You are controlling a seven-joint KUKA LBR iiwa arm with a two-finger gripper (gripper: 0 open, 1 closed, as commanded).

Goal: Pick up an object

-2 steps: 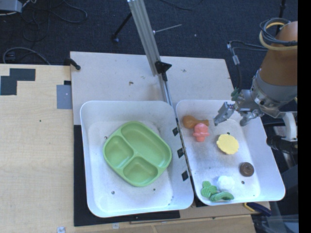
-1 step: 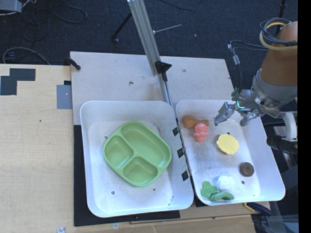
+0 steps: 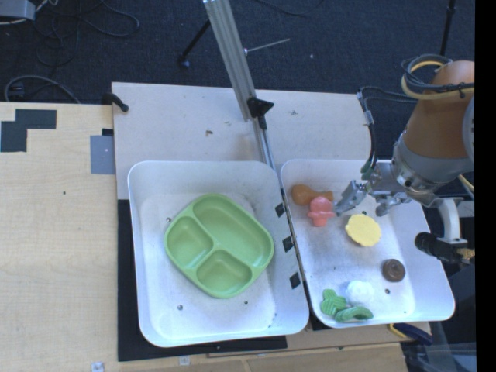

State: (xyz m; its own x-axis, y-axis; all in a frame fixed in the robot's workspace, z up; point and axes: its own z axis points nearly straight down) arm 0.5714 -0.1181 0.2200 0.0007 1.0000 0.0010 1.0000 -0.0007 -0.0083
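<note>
The right bin [image 3: 434, 304] is the landmark here, and everything worth reaching for lies inside it. To its left, touching along the shared rim, sits the left bin [image 3: 147, 208], which holds 1 green divided plate [image 3: 219, 244] with 3 compartments, lying flat and well apart from any small item.

Over the upper part of the right bin, the arm [image 3: 438, 130] comes in from the bin's far side, and the gripper [image 3: 358, 194] hangs above the bin's upper middle. Its fingers look spread somewhat, with nothing between them; how wide the gap is I cannot judge exactly.

Next in size, the yellow piece [image 3: 363, 230] lies near the middle of the right bin, just below the gripper. The green leafy piece [image 3: 343, 307] rests at the bin's lower left, touching a small white lump [image 3: 359, 291] beside it. The pink piece [image 3: 319, 211] sits at the bin's upper left, touching the orange piece [image 3: 302, 194] behind it. The small brown disc [image 3: 394, 270] lies alone toward the bin's lower right.

For a clean pick, the yellow piece seems the best target: it stands clear of its neighbours and is nearest the tool. The fingers should straddle it squarely and come low before closing, since it looks rounded and could squirt sideways. The pink and orange pair risk being nudged together.
</note>
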